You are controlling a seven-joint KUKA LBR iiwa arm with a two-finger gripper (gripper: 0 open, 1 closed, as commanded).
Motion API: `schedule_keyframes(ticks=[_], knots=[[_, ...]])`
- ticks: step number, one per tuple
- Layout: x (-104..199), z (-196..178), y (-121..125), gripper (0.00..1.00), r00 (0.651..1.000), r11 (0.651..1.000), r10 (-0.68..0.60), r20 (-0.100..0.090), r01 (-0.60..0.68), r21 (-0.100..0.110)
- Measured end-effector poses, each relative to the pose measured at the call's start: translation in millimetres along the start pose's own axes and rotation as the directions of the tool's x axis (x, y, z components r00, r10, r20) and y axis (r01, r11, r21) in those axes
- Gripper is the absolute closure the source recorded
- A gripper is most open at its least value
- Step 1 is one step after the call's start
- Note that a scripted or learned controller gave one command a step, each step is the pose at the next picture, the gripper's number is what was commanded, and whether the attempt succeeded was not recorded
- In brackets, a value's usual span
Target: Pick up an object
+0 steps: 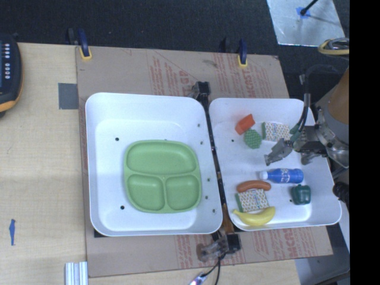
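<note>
Gripper (289, 149): fingers spread, nothing between them, over right bin (228, 114) | Bottle (283, 175): lies just below gripper toward bin's near edge, long axis left-right | Judged next: descend, fingers straddling bottle's width.

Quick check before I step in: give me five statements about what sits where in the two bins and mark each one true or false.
1. The green divided plate lies in the left bin. True.
2. The blue bottle stands upright. False: it lies on its side.
3. The banana is in the right bin, near its front edge. True.
4. The orange block rests on the plate. False: it is in the right bin.
5. The gripper is above the left bin. False: it is over the right bin.
</note>
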State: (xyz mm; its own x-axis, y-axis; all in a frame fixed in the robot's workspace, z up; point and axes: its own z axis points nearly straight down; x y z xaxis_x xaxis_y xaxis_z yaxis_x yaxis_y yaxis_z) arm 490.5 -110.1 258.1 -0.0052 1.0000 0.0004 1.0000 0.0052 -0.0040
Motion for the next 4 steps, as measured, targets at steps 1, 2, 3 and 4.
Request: schedule_keyframes(ticks=[1,2,3,4], knots=[[-48.8,61.0,71.7,0.0,1.0,1.0,0.001,0.002,-0.001,0.0],[-19.0,164.2,167.4,0.0,1.0,1.0,-0.001,0.002,0.001,-0.004],[5.6,165.6,166.4,0.0,1.0,1.0,-0.001,0.001,0.001,0.001],[-0.1,165.4,166.5,0.0,1.0,1.0,0.001,0.002,-0.001,-0.001]])
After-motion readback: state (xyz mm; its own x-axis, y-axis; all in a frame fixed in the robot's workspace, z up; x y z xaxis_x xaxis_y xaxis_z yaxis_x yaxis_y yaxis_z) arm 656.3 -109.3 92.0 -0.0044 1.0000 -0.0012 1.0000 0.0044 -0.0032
